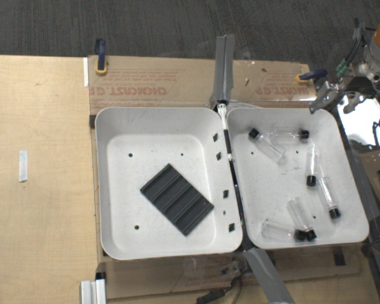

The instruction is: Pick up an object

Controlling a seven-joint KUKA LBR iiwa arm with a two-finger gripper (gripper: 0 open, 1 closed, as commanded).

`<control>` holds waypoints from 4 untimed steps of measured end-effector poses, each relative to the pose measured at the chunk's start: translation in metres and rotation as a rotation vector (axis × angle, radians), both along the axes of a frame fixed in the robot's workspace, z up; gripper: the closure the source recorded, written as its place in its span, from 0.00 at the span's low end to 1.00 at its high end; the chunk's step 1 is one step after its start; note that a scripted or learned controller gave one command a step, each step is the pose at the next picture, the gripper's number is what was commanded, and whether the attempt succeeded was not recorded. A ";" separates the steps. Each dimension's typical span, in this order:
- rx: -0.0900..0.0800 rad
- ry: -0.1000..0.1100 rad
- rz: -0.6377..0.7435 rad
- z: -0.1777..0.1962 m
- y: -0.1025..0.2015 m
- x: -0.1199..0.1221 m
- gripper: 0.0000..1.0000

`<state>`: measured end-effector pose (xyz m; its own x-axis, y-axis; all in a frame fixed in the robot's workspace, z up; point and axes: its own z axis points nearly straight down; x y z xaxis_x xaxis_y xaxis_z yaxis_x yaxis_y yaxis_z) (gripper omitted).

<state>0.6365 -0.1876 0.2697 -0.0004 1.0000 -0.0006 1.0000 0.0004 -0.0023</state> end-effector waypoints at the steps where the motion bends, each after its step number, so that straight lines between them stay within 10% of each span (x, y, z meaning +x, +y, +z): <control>1: 0.000 0.000 0.026 -0.149 0.005 -0.001 0.00; 2: 0.001 0.000 0.053 -0.179 0.027 -0.047 0.00; 3: 0.000 0.001 0.049 -0.170 0.025 -0.048 1.00; 4: -0.001 -0.001 0.011 -0.067 0.078 -0.012 1.00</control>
